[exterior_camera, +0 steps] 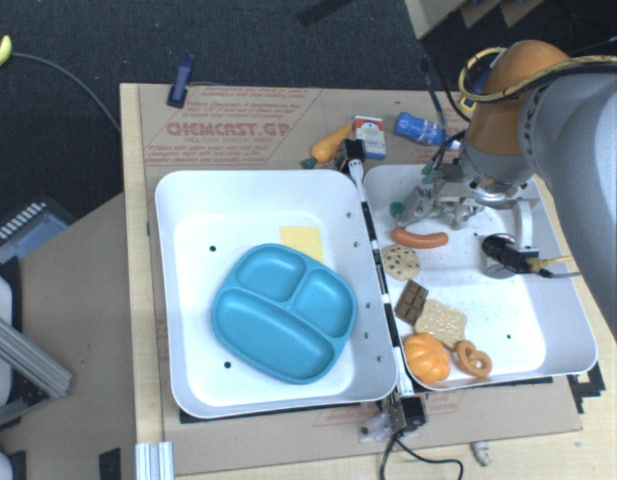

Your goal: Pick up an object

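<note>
At 6 o'clock in the right bin [558, 353] you are seeing an orange toy fruit [426, 357] touching a pretzel [474, 359]. Just beyond them a cracker [440, 320] is lying against a chocolate bar [412, 301], and a round cookie [399, 261] is sitting farther toward 12. In the left bin [178, 268], a blue divided plate [283, 311] is partly covering a yellow slice [302, 239]. A sausage [420, 237] is lying just at 7 o'clock of the gripper [440, 200] — it is hovering low at the bin's far end, nothing visibly pinched. You cannot tell how its grip is set — the view is too blurred there.
</note>
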Tool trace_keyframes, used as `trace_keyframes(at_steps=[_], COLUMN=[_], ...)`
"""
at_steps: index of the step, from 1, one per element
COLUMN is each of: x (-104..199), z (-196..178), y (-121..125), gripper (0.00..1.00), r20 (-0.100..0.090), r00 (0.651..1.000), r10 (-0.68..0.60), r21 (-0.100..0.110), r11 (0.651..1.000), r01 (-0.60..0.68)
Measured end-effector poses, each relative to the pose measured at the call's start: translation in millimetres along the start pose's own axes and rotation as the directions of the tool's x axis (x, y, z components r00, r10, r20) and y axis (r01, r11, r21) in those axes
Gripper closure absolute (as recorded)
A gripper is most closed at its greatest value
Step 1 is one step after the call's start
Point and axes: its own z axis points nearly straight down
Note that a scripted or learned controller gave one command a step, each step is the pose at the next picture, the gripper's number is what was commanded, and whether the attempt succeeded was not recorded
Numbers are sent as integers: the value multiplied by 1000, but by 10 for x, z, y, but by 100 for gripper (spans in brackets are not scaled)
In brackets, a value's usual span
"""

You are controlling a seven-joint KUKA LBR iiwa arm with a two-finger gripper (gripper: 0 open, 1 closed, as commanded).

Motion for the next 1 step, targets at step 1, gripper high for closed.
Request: trace_keyframes(at_steps=[1], x=[-63], z=[0], y=[4], gripper=[0], r20=[-7], r00=[1000], r10=[-2], r21=[0], r11=[1000], r01=[2])
